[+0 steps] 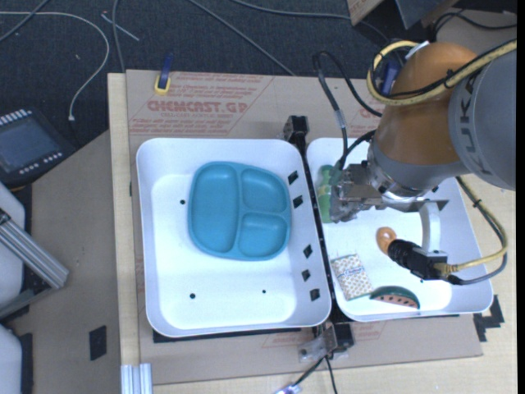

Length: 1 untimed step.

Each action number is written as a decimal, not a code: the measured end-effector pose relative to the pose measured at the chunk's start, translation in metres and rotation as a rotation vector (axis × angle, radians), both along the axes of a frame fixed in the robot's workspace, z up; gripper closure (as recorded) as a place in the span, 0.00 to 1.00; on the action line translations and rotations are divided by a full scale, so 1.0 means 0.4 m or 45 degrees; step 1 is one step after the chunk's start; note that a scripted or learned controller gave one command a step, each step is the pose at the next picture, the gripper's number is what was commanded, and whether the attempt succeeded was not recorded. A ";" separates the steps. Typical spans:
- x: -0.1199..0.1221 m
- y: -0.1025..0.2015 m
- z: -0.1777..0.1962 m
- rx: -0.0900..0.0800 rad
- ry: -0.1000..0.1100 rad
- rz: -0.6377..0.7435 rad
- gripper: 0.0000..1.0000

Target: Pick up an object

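A blue divided plate (239, 211) lies in the left bin (164, 245). In the right bin (459, 294) I see a green object (327, 189) against the left wall, a small orange object (385, 238), a white patterned packet (351, 275) and a watermelon-slice toy (395, 298) at the front. My gripper (346, 203) reaches down at the right bin's left side, right beside the green object. The arm's wrist covers the fingertips.
A divider with black clips (305, 220) runs between the two bins. Cables (459, 261) hang from the arm over the right bin. Cardboard (205, 101) lies under both bins, with a blue clip (165, 72) at its back edge.
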<state>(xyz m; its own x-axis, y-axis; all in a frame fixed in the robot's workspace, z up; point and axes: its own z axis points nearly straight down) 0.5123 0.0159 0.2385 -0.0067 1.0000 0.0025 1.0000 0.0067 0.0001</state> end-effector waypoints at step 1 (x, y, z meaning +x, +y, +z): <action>-0.028 0.109 -0.028 0.001 0.006 -0.002 1.00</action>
